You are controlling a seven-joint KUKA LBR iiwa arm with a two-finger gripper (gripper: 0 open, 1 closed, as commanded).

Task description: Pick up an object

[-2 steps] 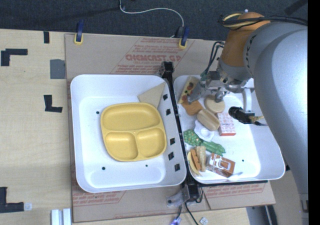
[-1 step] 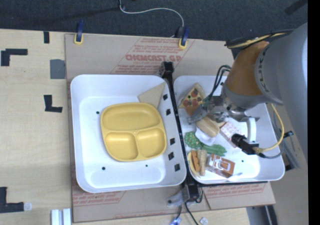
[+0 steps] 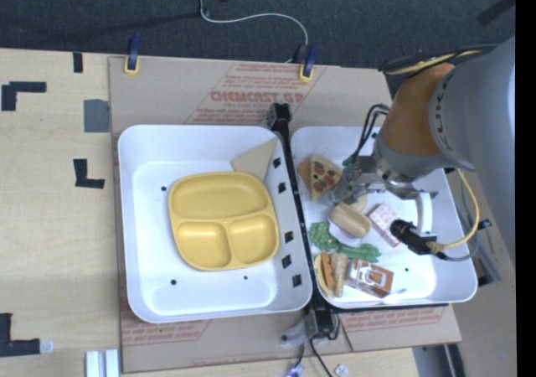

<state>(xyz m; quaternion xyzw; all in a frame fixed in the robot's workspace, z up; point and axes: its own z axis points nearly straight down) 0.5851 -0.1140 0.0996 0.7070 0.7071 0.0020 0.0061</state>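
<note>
1. Yellow divided tray (image 3: 224, 220) lies in the left white bin (image 3: 142, 157) on the tabletop (image 3: 50, 199), well apart from the arm
2. Right white bin (image 3: 452, 283) holds a pizza slice (image 3: 322, 174), a bread roll (image 3: 350, 220), a green leafy piece (image 3: 325, 237), a hot dog (image 3: 332, 271) and a small red-and-white packet (image 3: 384, 220)
3. Claw (image 3: 350, 191) hangs low over the right bin, between pizza slice and bread roll; whether it is open or closed cannot be told

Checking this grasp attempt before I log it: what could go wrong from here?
The gripper hangs over a crowded right bin, where the bread roll, pizza slice and green leaf lie close together; it may pinch two items or nudge one aside. It also works near the divider between bins.
</note>
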